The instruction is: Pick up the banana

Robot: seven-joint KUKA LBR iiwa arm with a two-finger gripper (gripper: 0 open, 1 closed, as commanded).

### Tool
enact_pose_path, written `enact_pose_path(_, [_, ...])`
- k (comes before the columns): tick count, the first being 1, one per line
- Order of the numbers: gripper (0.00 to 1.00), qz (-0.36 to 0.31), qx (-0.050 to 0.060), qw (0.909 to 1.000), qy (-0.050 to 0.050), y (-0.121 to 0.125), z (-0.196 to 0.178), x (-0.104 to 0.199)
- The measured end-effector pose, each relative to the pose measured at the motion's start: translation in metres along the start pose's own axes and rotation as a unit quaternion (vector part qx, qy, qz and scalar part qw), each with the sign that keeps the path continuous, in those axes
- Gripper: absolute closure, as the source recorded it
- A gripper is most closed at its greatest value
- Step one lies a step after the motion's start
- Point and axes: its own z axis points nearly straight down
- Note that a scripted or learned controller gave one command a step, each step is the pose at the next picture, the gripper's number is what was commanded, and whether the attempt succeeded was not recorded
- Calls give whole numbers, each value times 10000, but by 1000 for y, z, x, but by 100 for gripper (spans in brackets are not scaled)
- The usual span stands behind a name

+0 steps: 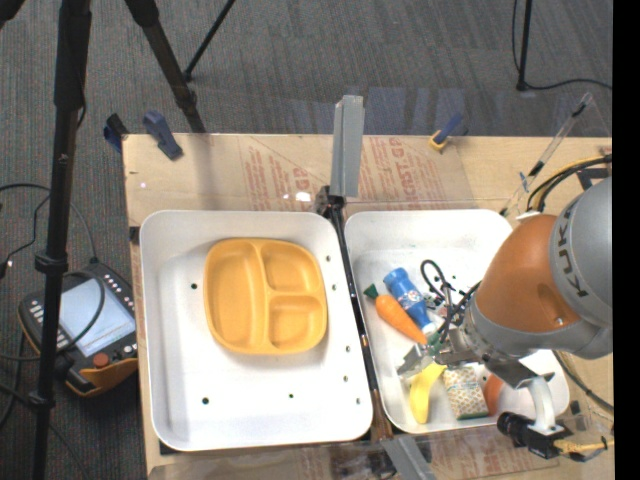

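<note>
Camera view: the gripper (428,356) sits low in the right bin (470,230), its grey fingers just above the banana (424,389); how far apart they are cannot be told. The banana lies beside the carrot (399,318).

Two white bins (165,298) sit on a tan bench (230,173) printed with red lettering. The divided plate (266,295) is yellow-orange. The banana (425,389) is yellow, the carrot (400,318) orange with a green tip, the bottle (408,296) blue with white. The arm (545,278) is grey with an orange band.
</note>
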Motion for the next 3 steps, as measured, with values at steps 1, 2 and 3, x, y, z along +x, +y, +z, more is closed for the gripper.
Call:
enact_pose_path(1, [100, 11, -11, 10000, -1, 1, -10, -1])
enact_pose_path(2, [100, 591, -11, 9983, -9, 19, -12, -65])
enact_pose_path(3, [100, 887, -12, 9961, -15, 50, -113, -34])
